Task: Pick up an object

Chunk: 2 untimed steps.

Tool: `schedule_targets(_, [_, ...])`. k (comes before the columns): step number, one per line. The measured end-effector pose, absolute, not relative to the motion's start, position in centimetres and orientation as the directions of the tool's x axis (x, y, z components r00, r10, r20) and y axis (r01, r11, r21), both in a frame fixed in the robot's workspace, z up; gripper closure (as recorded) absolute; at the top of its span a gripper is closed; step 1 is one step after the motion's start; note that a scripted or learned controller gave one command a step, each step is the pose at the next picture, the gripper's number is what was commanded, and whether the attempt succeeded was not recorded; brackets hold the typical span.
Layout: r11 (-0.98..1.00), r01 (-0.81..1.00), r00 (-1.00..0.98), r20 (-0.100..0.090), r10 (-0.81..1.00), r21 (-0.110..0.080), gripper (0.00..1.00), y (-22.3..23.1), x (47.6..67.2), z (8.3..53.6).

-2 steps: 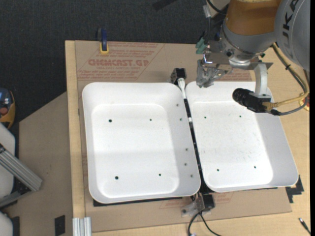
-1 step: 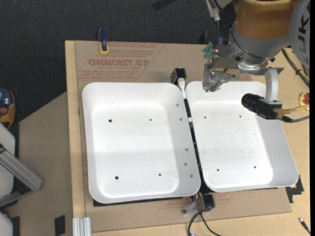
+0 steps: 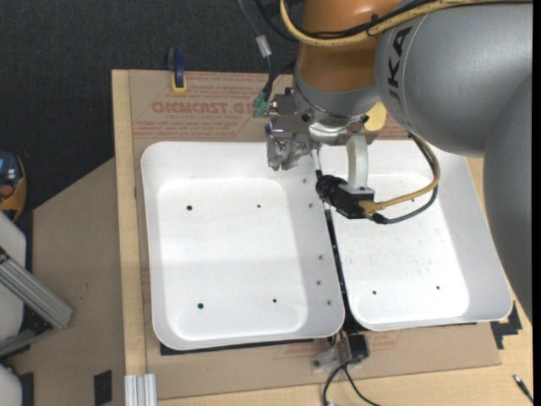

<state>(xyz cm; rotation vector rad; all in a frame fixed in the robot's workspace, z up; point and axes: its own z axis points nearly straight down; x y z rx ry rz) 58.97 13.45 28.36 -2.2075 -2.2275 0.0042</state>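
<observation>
The grey arm (image 3: 456, 66) with its orange band (image 3: 338, 24) is reaching in over the far edge of the worktop (image 3: 127, 227), covering the far corner of the right bin (image 3: 423, 294). The left bin (image 3: 228, 252) is lying just beside it, their inner rims touching along the middle. The tool (image 3: 286, 155) is hanging over the far right corner of the left bin, close to the dividing rim. How far it is open cannot be told, and nothing is showing in its grasp. No object to pick is appearing on the white floor of either bin; one may be lying hidden beneath the arm. To do this step well, the program is probably needing to descend squarely and clear of the rim, then confirm a catch before lifting.
</observation>
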Motion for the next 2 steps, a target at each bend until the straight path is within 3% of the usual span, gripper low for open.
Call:
schedule_targets(1, [-0.008,1.000,0.008,-0.002,1.000,0.003,1.00,3.9,56.9,32.5])
schedule_targets(2, [0.001,1.000,-0.001,0.001,1.000,0.000,1.00,4.8,53.5,34.9])
